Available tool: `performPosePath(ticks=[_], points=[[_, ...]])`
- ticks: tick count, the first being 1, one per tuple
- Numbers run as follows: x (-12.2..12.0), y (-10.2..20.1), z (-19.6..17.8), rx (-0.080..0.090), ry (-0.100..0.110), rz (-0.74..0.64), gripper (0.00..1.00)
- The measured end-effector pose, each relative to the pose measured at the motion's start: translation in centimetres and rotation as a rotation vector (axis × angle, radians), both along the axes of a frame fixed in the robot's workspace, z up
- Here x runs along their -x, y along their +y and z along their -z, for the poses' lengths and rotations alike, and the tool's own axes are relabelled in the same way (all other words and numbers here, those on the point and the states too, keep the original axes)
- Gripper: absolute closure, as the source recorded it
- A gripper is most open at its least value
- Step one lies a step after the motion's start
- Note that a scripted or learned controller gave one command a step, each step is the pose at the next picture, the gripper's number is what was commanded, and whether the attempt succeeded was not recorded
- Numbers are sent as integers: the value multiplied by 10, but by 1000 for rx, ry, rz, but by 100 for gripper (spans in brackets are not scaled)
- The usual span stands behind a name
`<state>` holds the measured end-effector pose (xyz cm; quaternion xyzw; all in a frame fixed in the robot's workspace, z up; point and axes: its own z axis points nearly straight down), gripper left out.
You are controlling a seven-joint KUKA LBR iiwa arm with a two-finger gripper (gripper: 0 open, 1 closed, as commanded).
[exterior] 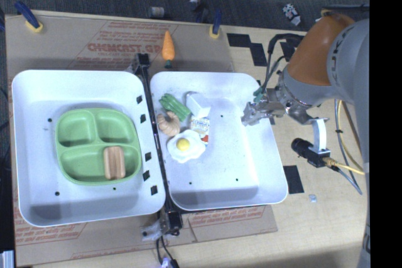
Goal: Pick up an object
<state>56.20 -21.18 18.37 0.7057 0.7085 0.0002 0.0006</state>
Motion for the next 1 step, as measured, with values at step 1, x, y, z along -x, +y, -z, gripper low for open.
performPosePath(ticks=[1], points=[[57, 12, -9, -1, 3, -2, 100]])
